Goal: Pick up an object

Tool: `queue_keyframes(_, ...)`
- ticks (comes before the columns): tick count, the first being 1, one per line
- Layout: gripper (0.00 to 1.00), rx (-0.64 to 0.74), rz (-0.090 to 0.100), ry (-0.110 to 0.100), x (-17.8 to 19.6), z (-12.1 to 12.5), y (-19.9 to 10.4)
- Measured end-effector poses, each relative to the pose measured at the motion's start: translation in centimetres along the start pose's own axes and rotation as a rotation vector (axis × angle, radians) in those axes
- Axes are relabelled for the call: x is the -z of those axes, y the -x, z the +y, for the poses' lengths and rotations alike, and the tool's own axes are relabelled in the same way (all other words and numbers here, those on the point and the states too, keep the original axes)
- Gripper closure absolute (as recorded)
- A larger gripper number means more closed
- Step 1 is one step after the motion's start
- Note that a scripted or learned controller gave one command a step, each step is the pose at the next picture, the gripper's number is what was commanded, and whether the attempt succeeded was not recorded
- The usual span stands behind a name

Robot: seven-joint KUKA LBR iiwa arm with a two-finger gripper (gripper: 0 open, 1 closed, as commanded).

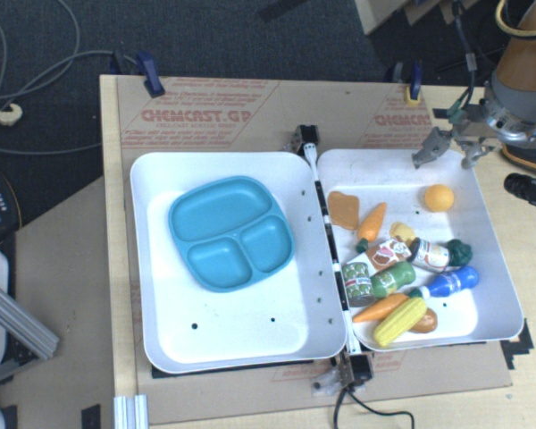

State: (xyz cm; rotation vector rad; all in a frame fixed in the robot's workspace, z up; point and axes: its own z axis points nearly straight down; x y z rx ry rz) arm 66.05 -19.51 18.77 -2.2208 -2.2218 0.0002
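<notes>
A: Where was the gripper [453,148]?
B: At about two o'clock in the camera view, above the far rim of the right bin [496,239]. Two grey fingers [428,150] splayed apart, nothing between them. Released, holding nothing.

A: And the candidate objects?
B: All in the right bin. An orange ball [439,197] sat nearest the gripper, just toward six o'clock from it and apart from the fingers. A flat brown piece [344,209] lay near the bin's nine o'clock wall, with a carrot [372,222] tilted just beside it.

A: The cluster lower down?
B: Packed close. A green bottle [389,280] lay on its side mid-bin, a blue bottle [450,283] at three o'clock of it, a dark green-capped bottle [441,255] above that. A corn cob [399,321] rested toward six o'clock, touching a second carrot [381,307]. Small pieces among them were too jumbled to name.

A: Left bin?
B: The left bin [152,239] held a blue divided plate [230,231], three compartments, lying flat toward the bin's twelve o'clock half.
</notes>
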Motion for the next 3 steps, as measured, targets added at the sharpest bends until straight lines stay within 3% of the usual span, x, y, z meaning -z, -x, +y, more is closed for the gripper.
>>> queue_keyframes(1, 0.00, 0.006, 0.006, -0.009, -10.9, -3.2, -9.0)
queue_keyframes(2, 0.00, -0.002, 0.001, -0.002, -10.2, -7.4, -9.8)
queue_keyframes(3, 1.00, -0.001, 0.000, 0.004, -9.2, -7.1, -9.8)
